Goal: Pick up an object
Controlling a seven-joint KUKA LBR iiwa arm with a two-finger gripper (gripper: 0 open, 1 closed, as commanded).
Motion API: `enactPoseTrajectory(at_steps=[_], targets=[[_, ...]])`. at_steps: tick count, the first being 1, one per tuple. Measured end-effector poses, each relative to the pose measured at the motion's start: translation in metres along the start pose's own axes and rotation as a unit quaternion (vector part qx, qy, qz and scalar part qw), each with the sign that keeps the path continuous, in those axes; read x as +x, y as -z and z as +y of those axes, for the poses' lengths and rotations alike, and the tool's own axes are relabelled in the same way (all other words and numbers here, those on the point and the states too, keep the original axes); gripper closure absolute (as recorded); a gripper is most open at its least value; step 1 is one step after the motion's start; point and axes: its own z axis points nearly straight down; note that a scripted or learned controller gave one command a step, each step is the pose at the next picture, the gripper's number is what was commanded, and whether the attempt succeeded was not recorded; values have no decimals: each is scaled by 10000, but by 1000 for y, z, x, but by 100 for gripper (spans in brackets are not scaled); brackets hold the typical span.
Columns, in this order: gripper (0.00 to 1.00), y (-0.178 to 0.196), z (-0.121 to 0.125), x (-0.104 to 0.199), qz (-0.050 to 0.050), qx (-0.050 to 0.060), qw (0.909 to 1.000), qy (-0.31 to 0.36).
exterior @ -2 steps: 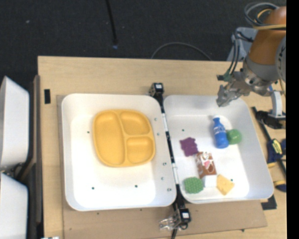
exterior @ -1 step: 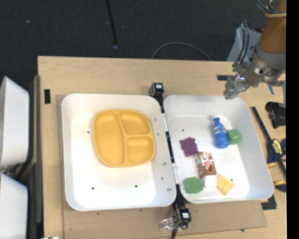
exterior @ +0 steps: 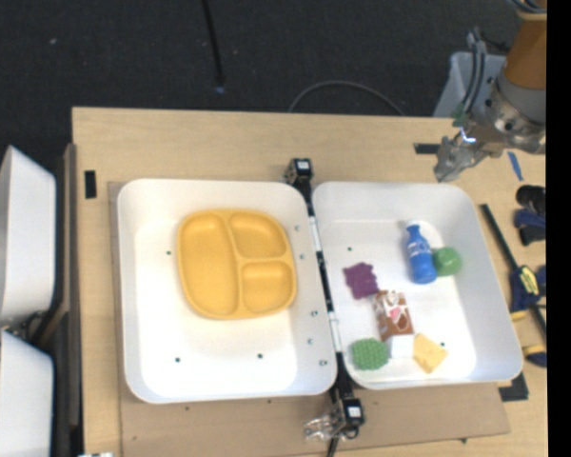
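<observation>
**Above the bin's far-right corner, the pincer hangs back**

Below and left of my two-finger gripper [exterior: 454,160] stands the nearest pick, a blue plastic bottle [exterior: 419,253], long axis running toward it, inside the right white bin [exterior: 362,203]. Whether the pincer is spread, I cannot tell.

You are looking down on a light wooden bench [exterior: 200,141] set on a dark, almost black floor [exterior: 124,36]. A thin dark cable [exterior: 209,27] runs across that floor, and a second one arcs just behind the bench's far edge. White box-like furniture [exterior: 24,236] stands beside the bench at your left. The lighting is even, with soft shadows.
</observation>
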Motion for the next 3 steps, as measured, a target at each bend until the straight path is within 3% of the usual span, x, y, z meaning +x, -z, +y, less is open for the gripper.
enactPoseTrajectory(at_steps=[2, 3], targets=[[100, -12, -22, 95, 5, 28, 10000, -9], [100, -18, -46, 151, 8, 28, 10000, -6]])
